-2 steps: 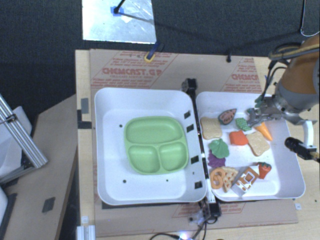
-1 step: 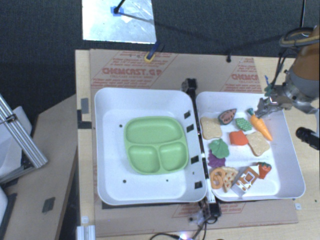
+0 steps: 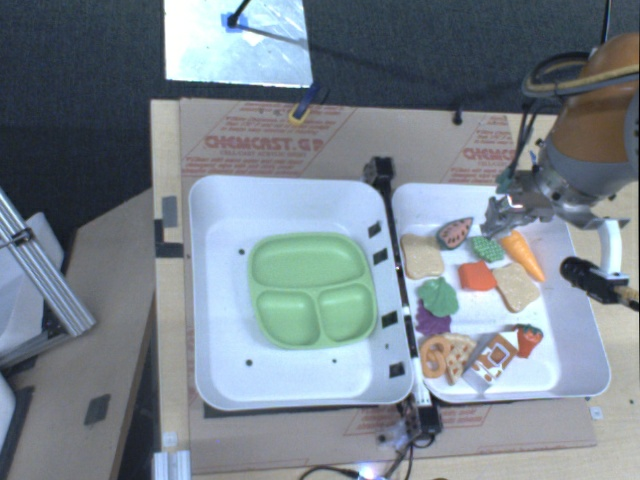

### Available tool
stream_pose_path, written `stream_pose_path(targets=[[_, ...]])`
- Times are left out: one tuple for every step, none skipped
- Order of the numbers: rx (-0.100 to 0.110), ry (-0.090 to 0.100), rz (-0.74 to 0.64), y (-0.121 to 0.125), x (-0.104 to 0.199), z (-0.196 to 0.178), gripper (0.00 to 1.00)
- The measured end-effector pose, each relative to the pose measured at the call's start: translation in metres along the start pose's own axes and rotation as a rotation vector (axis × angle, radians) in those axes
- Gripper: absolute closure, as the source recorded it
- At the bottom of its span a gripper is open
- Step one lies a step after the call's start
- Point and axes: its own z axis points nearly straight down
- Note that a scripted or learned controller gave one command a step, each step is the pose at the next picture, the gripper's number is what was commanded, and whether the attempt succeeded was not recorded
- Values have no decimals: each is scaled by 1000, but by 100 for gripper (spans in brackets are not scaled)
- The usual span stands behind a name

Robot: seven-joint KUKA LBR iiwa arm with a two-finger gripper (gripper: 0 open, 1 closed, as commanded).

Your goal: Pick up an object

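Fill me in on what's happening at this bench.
A grey robot arm with an orange band reaches in from the right, its two-finger gripper low over the far end of the right white bin. That bin holds toy food: an orange plastic carrot, two tan bread slices, a red block, a pretzel and more. The gripper sits just by the carrot; nothing is visibly held. The left white bin holds a green divided plate.
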Motion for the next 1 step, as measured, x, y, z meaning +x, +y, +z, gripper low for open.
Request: stream_pose_path(targets=[[1,-1,2,-16,41,4,100]])
